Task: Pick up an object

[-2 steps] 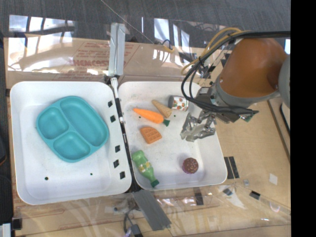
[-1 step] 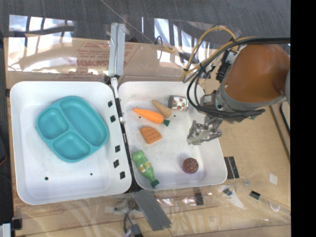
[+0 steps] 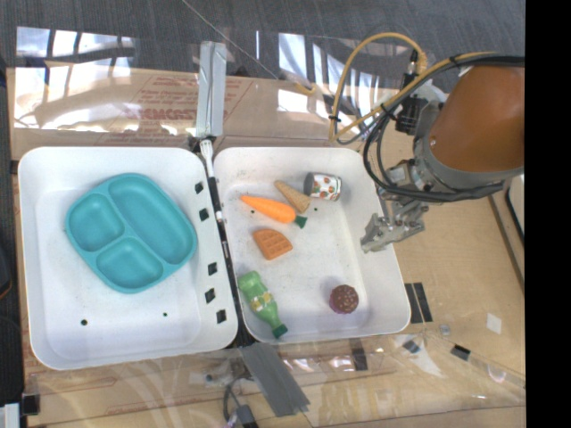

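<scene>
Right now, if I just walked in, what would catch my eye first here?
Probably the teal divided plate, alone in the left bin. Next, the small toys scattered in the right bin: an orange carrot, a green bottle and a dark red ball. The grey gripper hangs over that bin's right rim.

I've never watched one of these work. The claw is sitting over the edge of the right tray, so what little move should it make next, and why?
Probably slide inward over the right bin. The gripper hangs at that bin's right rim with nothing under it, while the nearest things, the dark red ball and small can, lie farther in.
</scene>
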Robot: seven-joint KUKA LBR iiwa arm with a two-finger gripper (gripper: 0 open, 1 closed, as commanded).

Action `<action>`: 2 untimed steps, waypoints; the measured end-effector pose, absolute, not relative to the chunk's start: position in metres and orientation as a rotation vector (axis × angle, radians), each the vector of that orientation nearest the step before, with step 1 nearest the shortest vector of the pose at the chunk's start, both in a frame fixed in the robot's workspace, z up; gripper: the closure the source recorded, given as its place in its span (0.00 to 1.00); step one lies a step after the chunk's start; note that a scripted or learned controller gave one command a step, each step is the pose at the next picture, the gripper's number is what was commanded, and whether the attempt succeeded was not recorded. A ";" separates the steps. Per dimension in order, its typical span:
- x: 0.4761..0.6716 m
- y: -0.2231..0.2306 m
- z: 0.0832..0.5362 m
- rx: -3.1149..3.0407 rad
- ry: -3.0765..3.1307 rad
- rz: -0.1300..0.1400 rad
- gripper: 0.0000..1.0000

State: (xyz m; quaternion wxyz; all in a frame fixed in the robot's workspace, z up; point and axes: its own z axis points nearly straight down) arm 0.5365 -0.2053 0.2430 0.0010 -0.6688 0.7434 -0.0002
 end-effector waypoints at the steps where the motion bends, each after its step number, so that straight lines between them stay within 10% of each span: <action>1: 0.535 -0.208 0.232 -2.366 2.066 0.004 1.00; 2: 0.515 -0.201 0.250 -2.500 1.905 0.007 1.00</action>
